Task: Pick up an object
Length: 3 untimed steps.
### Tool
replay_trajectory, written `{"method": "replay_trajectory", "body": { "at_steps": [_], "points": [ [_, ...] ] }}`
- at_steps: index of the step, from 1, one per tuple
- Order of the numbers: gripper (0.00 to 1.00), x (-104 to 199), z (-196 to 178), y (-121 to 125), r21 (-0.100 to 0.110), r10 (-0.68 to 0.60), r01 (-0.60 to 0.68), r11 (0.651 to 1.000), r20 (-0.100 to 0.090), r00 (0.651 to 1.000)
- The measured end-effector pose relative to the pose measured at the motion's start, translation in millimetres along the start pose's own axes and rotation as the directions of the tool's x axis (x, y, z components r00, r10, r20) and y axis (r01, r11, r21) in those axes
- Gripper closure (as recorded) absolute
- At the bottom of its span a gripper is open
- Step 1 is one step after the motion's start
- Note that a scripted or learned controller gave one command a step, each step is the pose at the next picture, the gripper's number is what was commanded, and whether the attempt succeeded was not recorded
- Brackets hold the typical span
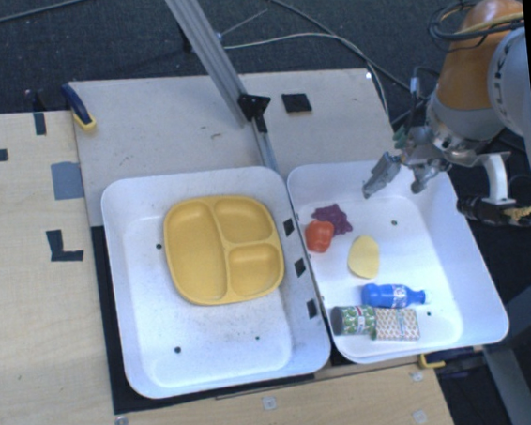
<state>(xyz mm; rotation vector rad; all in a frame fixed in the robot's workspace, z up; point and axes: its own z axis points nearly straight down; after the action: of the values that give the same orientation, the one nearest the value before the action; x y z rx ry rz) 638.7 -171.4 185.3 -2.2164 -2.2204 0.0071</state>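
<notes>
Objects in the right bin (459, 262) are not yet grasped; the gripper (399, 176), fingers spread and empty, is poised above its far edge, so a descent onto one is judged next.

Yellow tray (222, 249); blue bottle (392, 295); purple grapes (331, 217).

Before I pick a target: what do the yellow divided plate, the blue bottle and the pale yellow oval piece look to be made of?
Yellow divided plate, in the left white bin: likely moulded plastic, matte, with soft uniform colour and rounded compartment ridges.
Small blue bottle, lying in the right white bin: probably plastic, slightly glossy, with a faint highlight.
Pale yellow oval piece: smooth, dull surface; possibly plastic or foam toy food, too small to tell.
</notes>
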Motion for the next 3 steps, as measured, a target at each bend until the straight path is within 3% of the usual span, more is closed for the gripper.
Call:
{"method": "replay_trajectory", "body": {
  "at_steps": [2,3],
  "points": [
    [0.0,7,100,8,-0.009,0.0,0.0,1.0,0.001,1.0],
    [1.0,9,85,11,-0.017,-0.003,0.003,1.0,0.001,1.0]
  ]
}}
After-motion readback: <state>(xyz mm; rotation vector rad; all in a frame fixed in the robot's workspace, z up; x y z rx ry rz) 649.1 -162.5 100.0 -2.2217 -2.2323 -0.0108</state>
